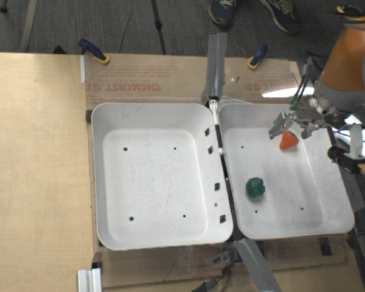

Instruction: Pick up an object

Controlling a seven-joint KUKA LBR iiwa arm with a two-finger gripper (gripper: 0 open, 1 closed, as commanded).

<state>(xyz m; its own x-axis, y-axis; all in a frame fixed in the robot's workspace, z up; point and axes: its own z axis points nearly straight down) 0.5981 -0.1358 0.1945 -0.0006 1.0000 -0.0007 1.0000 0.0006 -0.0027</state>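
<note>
- While the arm point(347, 53) hangs over the right bin point(328, 224) from the right, the step looks like approach, nothing lifted yet.
- Left bin point(109, 181) sits just beside it on the table point(30, 163); not in play.
- Gripper point(294, 125) sits over the right bin's far part; fingers look spread, but how wide I cannot tell. Nothing seen between them.
- Green lump point(255, 187) lies mid-bin, apart from the gripper; roundish, no clear long axis.
- Orange piece point(288, 140) lies just below the gripper, maybe touching; small, slightly tapered toward the near side, pointing unclear.
- Next move, my guess: centre over orange piece, lower, close.
</note>
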